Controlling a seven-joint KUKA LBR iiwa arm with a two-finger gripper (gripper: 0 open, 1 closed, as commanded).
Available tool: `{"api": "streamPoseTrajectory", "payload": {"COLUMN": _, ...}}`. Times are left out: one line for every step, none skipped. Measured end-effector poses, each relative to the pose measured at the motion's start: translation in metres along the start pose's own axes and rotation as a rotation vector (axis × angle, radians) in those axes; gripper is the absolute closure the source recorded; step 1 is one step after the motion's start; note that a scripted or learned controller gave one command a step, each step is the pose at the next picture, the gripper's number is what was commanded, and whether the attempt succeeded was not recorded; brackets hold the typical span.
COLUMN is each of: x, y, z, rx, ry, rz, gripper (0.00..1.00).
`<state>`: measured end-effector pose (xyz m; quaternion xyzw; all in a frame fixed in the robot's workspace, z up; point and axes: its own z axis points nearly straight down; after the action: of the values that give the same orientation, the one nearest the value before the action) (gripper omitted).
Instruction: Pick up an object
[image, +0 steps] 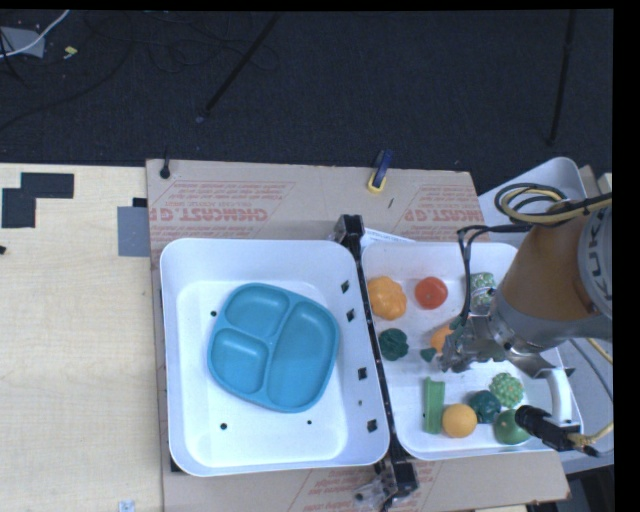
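Reach is the question: my gripper (455, 355) hangs low over the right bin (405, 440), with the wrist and orange band trailing off to its right. Whether anything sits in its grasp I cannot tell; the tip is dark and tangled against the toys beneath it.

Closest to me is a small orange piece (441, 337), touching or just beside my tip on its left, with a little dark green scrap (428, 354) next to it. Further left lies the dark green vegetable (393, 344), and beyond that, up and left, the yellow-orange fruit (386, 297) and red tomato (431, 292).

Below my tip stands the green stick (433, 404), its long axis running toward and away from me, with the orange ball (459, 420) just beside its lower end. My guess is the small orange piece is the nearest candidate, needing hardly any travel.
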<state>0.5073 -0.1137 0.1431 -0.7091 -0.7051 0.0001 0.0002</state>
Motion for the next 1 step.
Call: {"api": "streamPoseTrajectory", "payload": {"x": -0.0032, "y": -0.0017, "z": -0.0624, "rx": -0.003, "ry": -0.001, "rz": -0.006, "gripper": 1.0}}
